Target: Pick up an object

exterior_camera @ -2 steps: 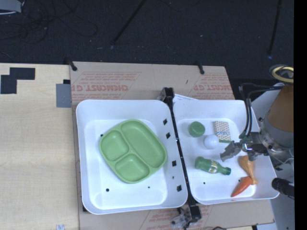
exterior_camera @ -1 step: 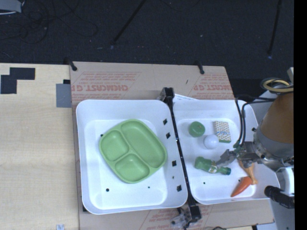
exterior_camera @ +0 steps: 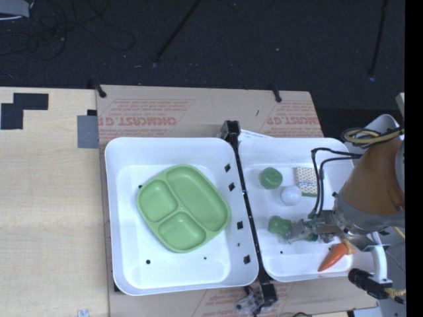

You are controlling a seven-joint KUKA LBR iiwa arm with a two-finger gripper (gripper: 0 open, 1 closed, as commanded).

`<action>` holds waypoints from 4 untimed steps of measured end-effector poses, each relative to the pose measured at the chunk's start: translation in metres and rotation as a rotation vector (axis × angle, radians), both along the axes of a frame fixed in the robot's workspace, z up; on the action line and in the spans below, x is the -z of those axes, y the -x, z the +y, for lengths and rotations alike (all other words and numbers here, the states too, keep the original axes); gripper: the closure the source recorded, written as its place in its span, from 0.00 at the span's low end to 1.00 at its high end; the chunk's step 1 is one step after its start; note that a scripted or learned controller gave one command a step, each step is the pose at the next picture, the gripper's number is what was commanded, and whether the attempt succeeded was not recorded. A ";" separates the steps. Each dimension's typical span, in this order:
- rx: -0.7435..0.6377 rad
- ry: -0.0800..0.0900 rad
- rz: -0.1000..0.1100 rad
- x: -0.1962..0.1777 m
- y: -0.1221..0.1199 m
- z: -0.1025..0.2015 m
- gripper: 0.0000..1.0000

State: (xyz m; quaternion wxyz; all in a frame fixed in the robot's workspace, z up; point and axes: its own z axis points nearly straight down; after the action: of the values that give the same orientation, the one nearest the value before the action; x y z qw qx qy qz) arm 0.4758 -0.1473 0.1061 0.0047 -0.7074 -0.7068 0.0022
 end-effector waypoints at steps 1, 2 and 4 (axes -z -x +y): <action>0.006 0.001 -0.004 -0.013 -0.001 -0.002 1.00; -0.002 0.004 -0.012 -0.060 -0.011 -0.004 1.00; -0.006 -0.001 -0.006 -0.102 -0.010 0.057 1.00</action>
State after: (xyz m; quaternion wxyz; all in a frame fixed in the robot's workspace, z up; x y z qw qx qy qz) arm 0.4861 -0.0904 0.2076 0.0026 -0.7052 -0.7090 -0.0002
